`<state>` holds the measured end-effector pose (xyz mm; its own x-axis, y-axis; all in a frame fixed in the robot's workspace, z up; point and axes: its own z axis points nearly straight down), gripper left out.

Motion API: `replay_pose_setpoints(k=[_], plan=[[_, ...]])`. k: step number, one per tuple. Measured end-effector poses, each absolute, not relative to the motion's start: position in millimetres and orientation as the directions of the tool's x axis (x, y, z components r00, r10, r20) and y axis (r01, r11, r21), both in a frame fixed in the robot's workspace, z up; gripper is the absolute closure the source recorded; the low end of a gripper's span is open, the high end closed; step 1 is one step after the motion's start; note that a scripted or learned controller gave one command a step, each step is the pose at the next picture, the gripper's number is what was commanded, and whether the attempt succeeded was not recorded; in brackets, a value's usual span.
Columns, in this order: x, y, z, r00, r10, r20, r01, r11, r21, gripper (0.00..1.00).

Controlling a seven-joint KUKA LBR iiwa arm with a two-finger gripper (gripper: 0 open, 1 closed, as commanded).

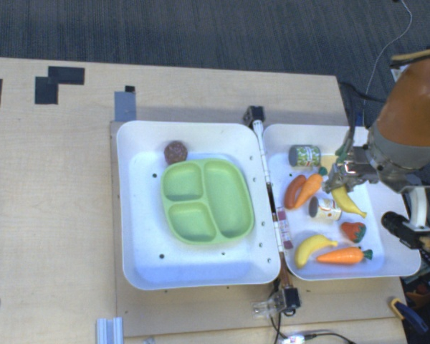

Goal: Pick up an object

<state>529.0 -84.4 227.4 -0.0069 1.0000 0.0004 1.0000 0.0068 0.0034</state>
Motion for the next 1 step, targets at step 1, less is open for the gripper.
replay_pose_setpoints(k=[1], plan=[[502.7,0.8,252.4,-0.005,1.000,0.001,1.000,0.005,0.003,1.00]])
